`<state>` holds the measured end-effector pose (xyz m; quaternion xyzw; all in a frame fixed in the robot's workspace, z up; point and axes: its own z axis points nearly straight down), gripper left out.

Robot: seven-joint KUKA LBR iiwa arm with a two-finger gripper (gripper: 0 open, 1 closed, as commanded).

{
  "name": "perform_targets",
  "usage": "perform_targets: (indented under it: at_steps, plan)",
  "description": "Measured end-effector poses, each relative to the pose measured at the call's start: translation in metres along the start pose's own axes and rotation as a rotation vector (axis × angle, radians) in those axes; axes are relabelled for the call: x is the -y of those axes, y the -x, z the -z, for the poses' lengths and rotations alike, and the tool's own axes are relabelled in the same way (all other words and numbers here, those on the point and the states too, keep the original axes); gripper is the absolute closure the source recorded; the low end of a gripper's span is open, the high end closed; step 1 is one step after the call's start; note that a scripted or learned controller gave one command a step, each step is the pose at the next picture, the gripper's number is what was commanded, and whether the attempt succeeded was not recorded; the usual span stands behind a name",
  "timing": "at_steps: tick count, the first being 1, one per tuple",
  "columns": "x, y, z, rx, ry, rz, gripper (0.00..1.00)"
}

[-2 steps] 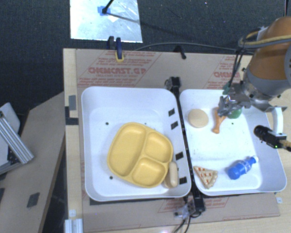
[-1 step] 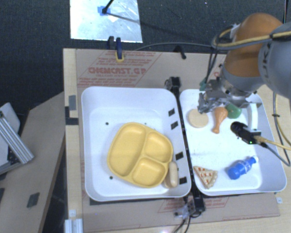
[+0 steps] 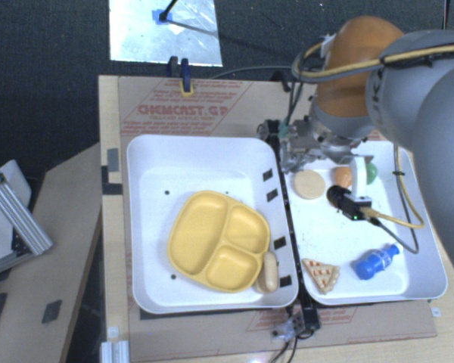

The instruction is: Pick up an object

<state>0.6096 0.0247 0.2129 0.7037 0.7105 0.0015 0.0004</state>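
In rt bin, blue bottle (image 3: 376,262), cap toward upper rt, long axis diagonal

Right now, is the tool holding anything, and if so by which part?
Cannot tell. The tool sits at the back-left corner of the right white plastic bin, beside the round tan cookie-like disc, and nothing shows between its tips.
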Motion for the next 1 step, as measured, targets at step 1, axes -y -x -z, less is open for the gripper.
perform_targets:
  at_steps: [1]
  plan:
    - [-0.0240, -0.0520, -0.0009, -0.001, 0.001, 0.000, 1.00]
